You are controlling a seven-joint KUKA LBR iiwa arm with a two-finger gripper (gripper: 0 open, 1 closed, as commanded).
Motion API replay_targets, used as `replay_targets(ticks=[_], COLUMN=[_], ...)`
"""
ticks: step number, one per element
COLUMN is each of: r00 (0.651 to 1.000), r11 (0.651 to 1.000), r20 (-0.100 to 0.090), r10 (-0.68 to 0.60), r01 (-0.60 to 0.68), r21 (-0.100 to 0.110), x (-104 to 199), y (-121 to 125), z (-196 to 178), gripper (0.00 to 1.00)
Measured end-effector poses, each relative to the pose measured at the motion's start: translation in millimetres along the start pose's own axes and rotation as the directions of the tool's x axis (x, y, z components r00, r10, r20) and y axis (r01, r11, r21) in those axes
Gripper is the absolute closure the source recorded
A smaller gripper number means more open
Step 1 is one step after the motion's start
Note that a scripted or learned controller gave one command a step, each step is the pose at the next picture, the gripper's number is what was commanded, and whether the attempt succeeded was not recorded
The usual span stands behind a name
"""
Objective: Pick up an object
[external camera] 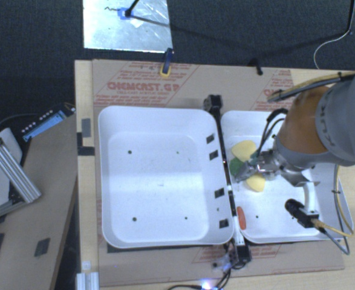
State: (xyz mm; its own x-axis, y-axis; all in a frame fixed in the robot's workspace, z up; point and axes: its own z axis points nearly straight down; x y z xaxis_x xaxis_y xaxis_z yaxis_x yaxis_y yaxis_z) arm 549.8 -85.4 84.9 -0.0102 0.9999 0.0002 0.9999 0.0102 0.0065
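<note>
My gripper (248, 170) is low in the right bin (274, 231), near its left wall. It sits among a small cluster of things. A pale yellow piece (245, 149) lies just behind it, and a second yellow piece (257, 185) lies just in front of it. A small green thing (234, 164) shows at its left side, partly covered by the gripper. Whether any of them is held is hidden by the wrist. A small red-orange piece (242, 217) lies apart, by the bin's front left corner.
The left bin (110, 125) stands beside the right one, with a black clip-lined divider (221, 162) between them. Both rest on a cardboard sheet (141, 83). The grey arm with its orange band (307, 125) covers the right bin's back right part.
</note>
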Motion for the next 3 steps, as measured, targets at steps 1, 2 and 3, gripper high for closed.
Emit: replay_targets(ticks=[1,2,3], r00=[1.0,1.0,1.0], r11=[1.0,1.0,1.0], r20=[0.0,-0.005,-0.004], r10=[0.006,-0.008,-0.003], r01=[-0.006,0.008,0.003], r21=[0.0,-0.007,-0.007], x=[-3.1,123.0,193.8], y=[-1.7,40.6,64.0], z=[-11.5,-105.5,-204.5], gripper=[1.0,1.0,1.0])
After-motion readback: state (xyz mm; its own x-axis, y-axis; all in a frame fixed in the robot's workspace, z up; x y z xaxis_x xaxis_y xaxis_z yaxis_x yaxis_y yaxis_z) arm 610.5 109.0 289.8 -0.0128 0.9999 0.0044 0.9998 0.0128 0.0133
